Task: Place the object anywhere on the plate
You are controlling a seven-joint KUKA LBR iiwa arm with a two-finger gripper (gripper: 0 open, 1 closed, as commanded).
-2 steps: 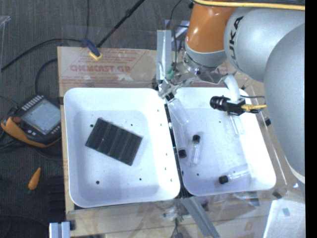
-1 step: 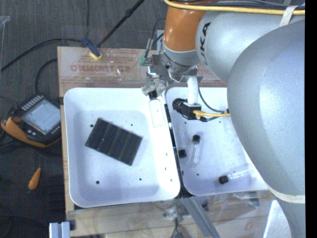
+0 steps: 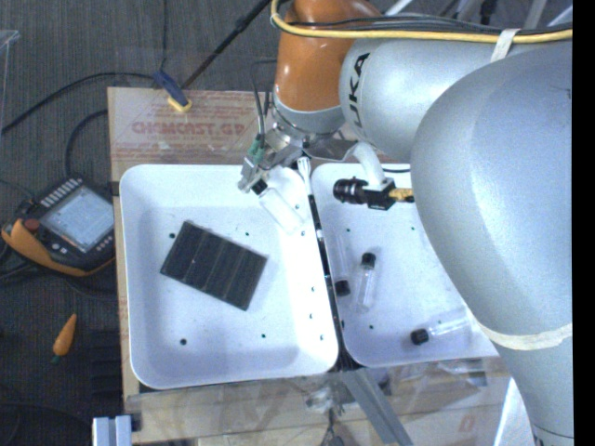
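Vials are lying in the right bin point(image 3: 390, 342), not on the plate point(image 3: 214, 266). The upper vial point(image 3: 367, 282) is lying with its long axis nearly up and down the frame, its black cap pointing toward the top. The lower vial point(image 3: 441, 329) is lying along a shallow slant, its black cap pointing to the lower left and its clear body running to the upper right, where the arm's grey bulk is cutting it off. A small black piece point(image 3: 342, 287) is sitting just left of the upper vial, near the bin's left wall; what it is stays hard to make out.

The plate, dark and ribbed, is resting in the middle of the left bin point(image 3: 149, 342), its long axis running from upper left to lower right.

The gripper point(image 3: 257, 172) is hanging over the upper right corner of the left bin, well apart from the vials and above the plate. Whether it is grasping anything cannot be told. A pale shape point(image 3: 284, 207) is slanting just below it along the wall between the bins, too blurred to identify. The arm is hiding the right bin's right side.
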